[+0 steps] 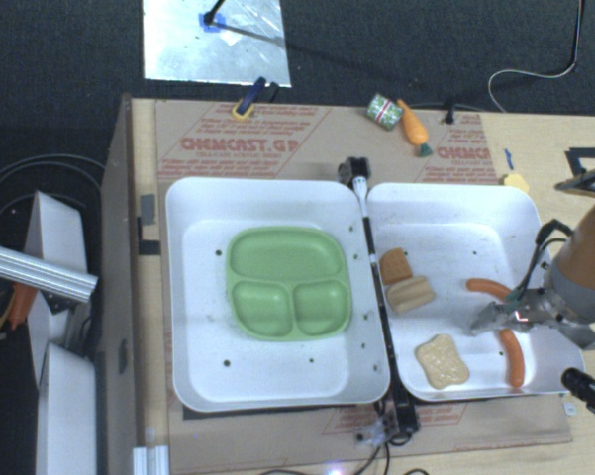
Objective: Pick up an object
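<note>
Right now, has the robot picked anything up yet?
Not yet, it seems. The tool is down inside the right bin, between two sausages that lie on the bin floor. Whether it grips either one is unclear. The bread also lies untouched. The lifting is left.

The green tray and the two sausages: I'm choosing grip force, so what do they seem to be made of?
The green tray looks like moulded plastic with a matte finish: one even colour, rounded rims, three pressed compartments. The sausages look like toy food, probably plastic or rubber: smooth uniform orange-red skin with a slight sheen. Whether they are hard or soft cannot be told from this view.
</note>
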`<state>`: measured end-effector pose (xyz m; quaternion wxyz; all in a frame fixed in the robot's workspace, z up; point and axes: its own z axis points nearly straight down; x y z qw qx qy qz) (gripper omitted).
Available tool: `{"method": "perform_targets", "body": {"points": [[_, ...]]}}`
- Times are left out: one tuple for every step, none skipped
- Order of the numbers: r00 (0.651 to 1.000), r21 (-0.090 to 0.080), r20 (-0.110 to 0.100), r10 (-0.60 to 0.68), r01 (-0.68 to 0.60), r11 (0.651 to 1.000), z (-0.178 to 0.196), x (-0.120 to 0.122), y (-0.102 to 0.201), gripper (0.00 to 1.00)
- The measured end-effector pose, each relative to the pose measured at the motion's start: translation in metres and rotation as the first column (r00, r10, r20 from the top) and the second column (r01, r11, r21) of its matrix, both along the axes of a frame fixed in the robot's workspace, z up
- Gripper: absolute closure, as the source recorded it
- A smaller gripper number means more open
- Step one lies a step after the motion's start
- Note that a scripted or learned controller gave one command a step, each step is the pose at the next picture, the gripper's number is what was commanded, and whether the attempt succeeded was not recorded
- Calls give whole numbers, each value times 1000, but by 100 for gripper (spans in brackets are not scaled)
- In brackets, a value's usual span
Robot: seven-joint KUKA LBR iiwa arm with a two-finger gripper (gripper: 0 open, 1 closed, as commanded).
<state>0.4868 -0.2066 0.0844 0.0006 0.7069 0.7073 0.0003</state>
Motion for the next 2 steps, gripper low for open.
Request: {"method": "perform_targets", "body": {"points": [[1000,0,4,0,0,1000,11,2,0,100],[1000,1,2,4,-4,1000,65,22,104,100]]}}
